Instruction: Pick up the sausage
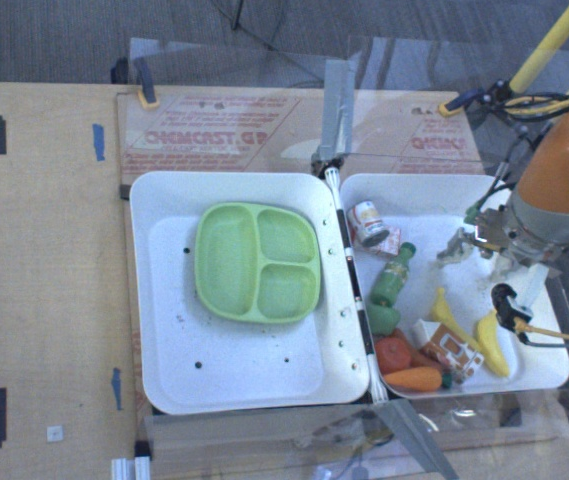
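1. Nearest, at the front edge of the right bin (554,368), an orange carrot (416,379) lies on its side, with a red tomato (394,353) touching it just behind.
2. Right of the tomato, a small orange-and-white box (454,349) lies tilted. A banana (495,345) lies just beside it on the right, and a second banana (443,308) lies just behind it.
3. The sausage cannot be picked out with certainty. It may be among the crowded items at the front of the right bin, where a dark red piece shows between the tomato and the box, too small to identify.
4. Along the right bin's left wall, a green bottle (393,279) lies tilted, cap pointing away, with a dark green lump (382,319) at its base.
5. In the left bin (164,368), a green plate (258,263) with three compartments sits toward the back.
6. The gripper (461,247) hangs over the middle of the right bin, behind the bananas and well apart from the tomato. How far open it is cannot be told, and nothing shows in its hold.
7. The arm (549,183), with its orange band, enters from the right.
8. Farther back, a can (367,219) lies near the right bin's far left corner.
9. Beyond both bins lies a printed board (214,138).
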You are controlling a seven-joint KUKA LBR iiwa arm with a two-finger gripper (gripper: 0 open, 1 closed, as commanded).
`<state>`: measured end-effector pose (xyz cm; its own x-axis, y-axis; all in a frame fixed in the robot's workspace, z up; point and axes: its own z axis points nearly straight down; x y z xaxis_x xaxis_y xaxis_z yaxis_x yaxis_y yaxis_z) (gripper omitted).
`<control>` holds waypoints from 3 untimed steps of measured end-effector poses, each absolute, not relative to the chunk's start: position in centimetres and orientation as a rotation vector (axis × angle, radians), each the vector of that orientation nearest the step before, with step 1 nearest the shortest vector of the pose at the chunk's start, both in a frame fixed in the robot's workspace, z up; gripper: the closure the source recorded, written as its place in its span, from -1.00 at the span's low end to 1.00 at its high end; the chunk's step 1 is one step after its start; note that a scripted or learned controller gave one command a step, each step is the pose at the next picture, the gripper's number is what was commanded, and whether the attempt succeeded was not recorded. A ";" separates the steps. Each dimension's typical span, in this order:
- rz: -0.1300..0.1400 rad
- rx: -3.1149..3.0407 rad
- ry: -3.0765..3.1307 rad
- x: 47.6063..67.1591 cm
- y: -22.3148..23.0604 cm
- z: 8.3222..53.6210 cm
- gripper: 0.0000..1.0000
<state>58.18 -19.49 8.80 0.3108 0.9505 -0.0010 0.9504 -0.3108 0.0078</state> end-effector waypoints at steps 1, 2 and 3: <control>0.016 3.021 0.878 61.7 -20.1 8.9 -1.00; -0.004 3.059 0.719 61.5 -13.7 18.8 -1.00; -0.006 2.947 1.098 60.2 -17.9 14.2 -1.00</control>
<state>60.16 -17.86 14.18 0.7560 0.6545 -0.0024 0.6545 -0.7560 -0.0045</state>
